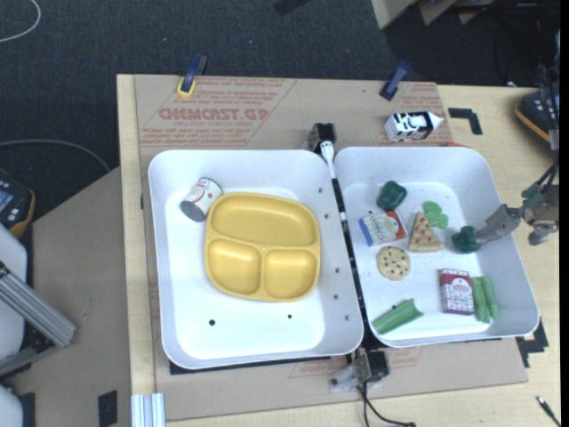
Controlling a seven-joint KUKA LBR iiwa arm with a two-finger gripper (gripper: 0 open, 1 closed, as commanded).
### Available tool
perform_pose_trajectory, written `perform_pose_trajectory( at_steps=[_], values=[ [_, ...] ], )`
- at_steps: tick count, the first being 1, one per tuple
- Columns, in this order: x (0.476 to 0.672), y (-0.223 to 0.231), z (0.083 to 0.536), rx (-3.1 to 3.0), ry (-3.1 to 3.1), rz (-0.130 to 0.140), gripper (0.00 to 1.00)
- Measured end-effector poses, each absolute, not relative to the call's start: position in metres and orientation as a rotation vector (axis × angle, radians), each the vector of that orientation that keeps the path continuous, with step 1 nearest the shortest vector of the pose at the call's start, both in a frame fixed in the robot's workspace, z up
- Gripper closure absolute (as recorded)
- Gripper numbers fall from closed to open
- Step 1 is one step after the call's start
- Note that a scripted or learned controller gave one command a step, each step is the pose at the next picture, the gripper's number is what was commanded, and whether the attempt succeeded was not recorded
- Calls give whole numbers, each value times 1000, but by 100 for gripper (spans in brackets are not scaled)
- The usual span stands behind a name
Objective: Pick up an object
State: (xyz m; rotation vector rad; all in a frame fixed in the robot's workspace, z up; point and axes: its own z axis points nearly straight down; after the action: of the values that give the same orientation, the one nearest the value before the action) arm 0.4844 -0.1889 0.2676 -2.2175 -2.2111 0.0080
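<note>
Yellow plastic divided tray point(262, 256) in left bin point(169, 238); right bin point(511, 265) holds round cookie point(393, 262); gripper point(484, 231) touching dark-green lump point(463, 238), finger state unclear.

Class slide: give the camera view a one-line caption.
Gripper reaches into the right bin of toy food; yellow tray fills the left.

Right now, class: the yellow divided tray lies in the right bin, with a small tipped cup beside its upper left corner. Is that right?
Not quite. The camera view shows the yellow divided tray lying in the left bin, not the right one. The rest holds: a small tipped cup lies beside its upper left corner.
</note>
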Motion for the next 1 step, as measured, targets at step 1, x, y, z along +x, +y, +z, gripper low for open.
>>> perform_pose_trajectory(
  at_steps=[1],
  values=[
    [486, -189, 272, -2220, -2220, 1, 0]
  ],
)
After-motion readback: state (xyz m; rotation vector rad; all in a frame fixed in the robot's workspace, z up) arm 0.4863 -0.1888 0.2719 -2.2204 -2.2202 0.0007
